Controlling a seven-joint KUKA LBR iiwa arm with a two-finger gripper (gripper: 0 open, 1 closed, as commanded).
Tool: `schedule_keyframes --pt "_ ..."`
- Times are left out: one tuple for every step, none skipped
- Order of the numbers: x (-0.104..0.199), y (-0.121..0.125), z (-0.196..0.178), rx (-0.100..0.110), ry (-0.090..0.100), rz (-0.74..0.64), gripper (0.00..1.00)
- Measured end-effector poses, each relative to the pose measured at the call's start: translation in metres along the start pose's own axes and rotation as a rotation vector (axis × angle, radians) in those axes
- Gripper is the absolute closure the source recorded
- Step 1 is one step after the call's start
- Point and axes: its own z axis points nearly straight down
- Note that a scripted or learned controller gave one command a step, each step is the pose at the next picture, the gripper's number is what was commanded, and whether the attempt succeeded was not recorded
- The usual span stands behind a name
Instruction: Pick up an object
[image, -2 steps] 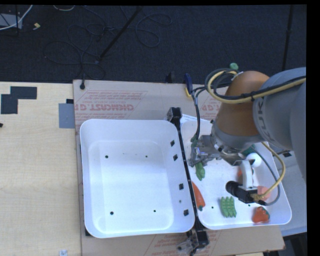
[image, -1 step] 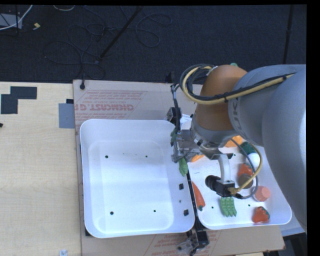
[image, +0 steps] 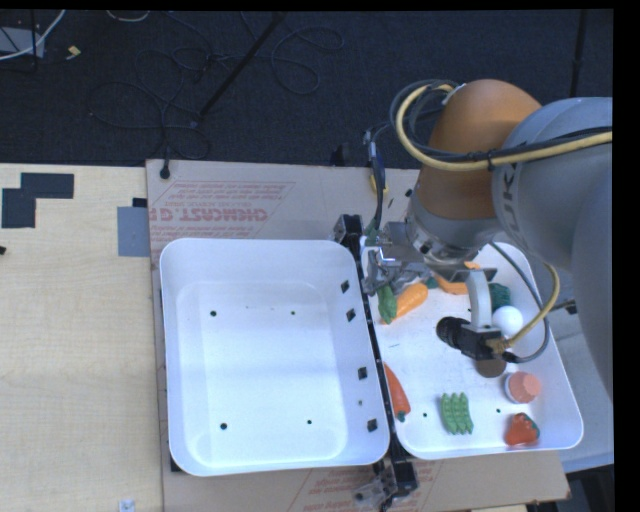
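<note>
Camera view has the end effector (image: 385, 268) low over the orange carrot (image: 410, 298) by the right bin's (image: 560, 400) left wall, its grip state impossible to tell, so it could easily clip that wall and come away with nothing

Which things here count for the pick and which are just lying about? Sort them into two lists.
For the job:
gripper
yellow-orange toy just below it
right bin

Lying about:
green pea pod
strawberry
orange carrot
white ball
left bin
cardboard sheet
</note>
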Motion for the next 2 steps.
schedule_keyframes --pt "-0.075 -0.004 -0.002 0.006 -0.003 0.007 1.0" --pt "-0.079 -0.021 0.057 0.013 0.001 0.002 1.0"
